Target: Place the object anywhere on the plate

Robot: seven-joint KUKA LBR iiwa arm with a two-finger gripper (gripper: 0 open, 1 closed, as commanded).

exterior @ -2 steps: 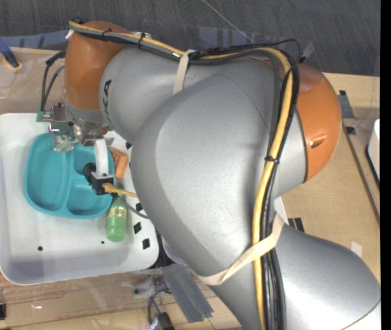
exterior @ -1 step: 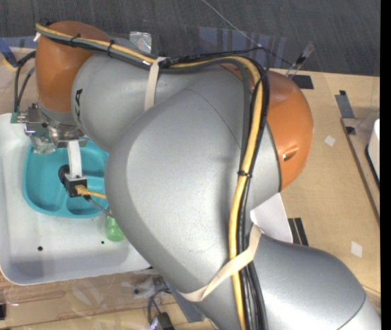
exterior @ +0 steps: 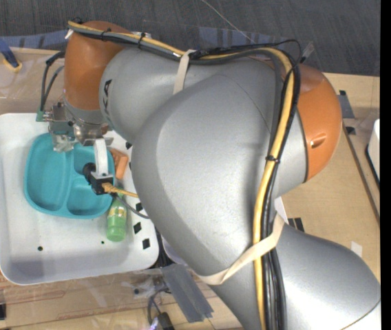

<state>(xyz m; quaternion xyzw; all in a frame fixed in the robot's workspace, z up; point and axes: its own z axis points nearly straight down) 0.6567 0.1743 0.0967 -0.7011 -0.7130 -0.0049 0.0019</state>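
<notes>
A teal plate (exterior: 52, 184) with two compartments lies in the left white bin (exterior: 6, 218). My gripper (exterior: 67, 141) hangs over the plate's upper edge, under the orange wrist band. A small green bottle-shaped object (exterior: 115, 223) lies on the bin floor just off the plate's lower right rim. An orange object (exterior: 120, 163) lies by the plate's right side, partly hidden by the arm. I see nothing held at the gripper.
The big grey arm (exterior: 216, 170) covers the middle and right of the view, hiding the right bin. Bare white bin floor (exterior: 58, 249) shows below the plate. The wooden bench (exterior: 333, 198) shows at the right.
</notes>
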